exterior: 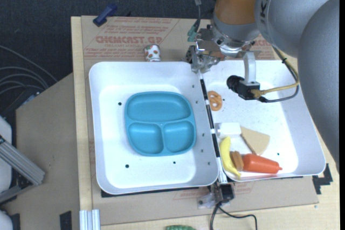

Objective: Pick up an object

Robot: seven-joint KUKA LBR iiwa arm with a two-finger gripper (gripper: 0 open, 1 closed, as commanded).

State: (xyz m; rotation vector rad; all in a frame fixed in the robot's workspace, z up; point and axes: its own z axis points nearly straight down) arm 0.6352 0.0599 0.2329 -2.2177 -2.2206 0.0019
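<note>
My arm (302, 2) wears smooth grey casing with a satin sheen. Both white bins (102, 116) look like glossy moulded plastic. The blue divided tray (160, 122) is smooth matt plastic. The surface (129, 35) is matt brown board.

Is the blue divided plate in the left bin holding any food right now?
Empty. All three compartments of the blue divided plate show bare blue; the pretzel, banana and carrot lie in the right bin.

Robotics lab: industrial arm (291, 2), loose cables (21, 70), white bins (102, 116) on bench, dark carpet.
</note>
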